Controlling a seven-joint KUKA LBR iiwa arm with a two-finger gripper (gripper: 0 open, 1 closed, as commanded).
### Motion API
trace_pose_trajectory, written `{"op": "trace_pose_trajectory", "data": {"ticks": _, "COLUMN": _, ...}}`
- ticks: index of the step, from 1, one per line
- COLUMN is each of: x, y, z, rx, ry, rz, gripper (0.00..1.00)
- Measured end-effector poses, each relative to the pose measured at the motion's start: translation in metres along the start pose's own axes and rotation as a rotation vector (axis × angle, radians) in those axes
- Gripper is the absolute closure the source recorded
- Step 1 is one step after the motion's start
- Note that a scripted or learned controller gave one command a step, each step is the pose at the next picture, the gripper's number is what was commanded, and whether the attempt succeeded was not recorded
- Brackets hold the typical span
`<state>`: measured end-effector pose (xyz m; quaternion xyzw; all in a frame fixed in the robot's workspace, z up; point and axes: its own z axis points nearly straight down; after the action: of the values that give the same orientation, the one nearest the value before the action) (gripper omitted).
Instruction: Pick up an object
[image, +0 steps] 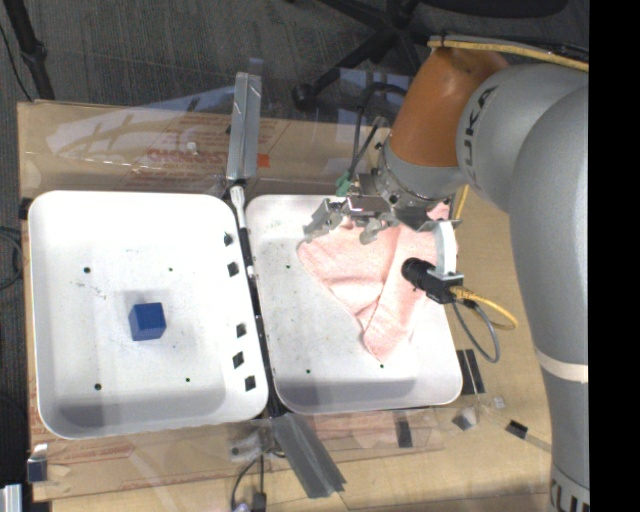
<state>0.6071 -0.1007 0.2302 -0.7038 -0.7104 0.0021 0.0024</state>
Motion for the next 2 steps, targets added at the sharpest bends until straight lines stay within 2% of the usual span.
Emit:
{"op": "trace_pose_trajectory", "data": {"ticks": 1, "x": -0.001, "y": -0.023, "z": 0.011, "rx": 0.001, "ry": -0.001, "rz": 0.055, "gripper": 0.00}}
{"op": "trace_pose_trajectory", "data": {"ticks": 2, "x": 0.001, "y": -0.029, "z": 0.102, "rx": 0.001, "ry": 0.000, "rz": 0.005, "gripper": 0.00}}
